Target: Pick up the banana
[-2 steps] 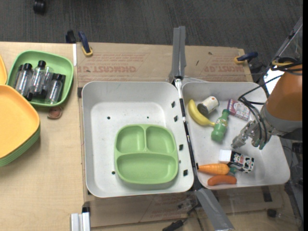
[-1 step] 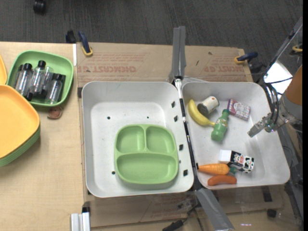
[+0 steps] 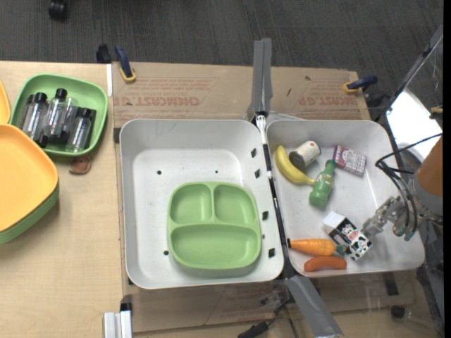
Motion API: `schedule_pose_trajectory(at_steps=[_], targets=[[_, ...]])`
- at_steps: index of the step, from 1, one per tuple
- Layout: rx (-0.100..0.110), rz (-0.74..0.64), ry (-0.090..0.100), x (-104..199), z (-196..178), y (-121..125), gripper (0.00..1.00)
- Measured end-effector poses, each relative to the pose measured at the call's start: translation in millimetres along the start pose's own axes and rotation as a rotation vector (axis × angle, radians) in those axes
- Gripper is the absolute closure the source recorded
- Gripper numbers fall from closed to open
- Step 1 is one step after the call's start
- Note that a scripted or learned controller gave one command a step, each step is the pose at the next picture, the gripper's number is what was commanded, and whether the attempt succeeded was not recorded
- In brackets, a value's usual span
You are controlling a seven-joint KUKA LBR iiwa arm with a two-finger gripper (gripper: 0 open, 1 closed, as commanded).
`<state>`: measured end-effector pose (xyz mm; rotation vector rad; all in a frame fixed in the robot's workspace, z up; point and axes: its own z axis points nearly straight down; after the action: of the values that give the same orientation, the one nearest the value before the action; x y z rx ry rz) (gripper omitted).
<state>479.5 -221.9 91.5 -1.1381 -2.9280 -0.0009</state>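
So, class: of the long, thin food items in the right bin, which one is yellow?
The banana, curved near the bin's top left; the two by the bottom edge are orange.

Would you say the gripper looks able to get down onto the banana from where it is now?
Probably yes. The banana lies uncovered in the right bin, open from above, though a small cup and green bottle crowd its right side. The gripper sits toward the bin's right edge.

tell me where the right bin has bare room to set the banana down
Bare floor lies between the green bottle and the right wall, below the pink box, and at the left wall between the banana and the carrot. The bottom edge is crowded: carrot, patterned box, gripper.
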Motion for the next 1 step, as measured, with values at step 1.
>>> schedule_pose_trajectory(at_steps=[1], targets=[[0.000,0.154,-0.001,-24.1,-112.4,22.6,1.00]])
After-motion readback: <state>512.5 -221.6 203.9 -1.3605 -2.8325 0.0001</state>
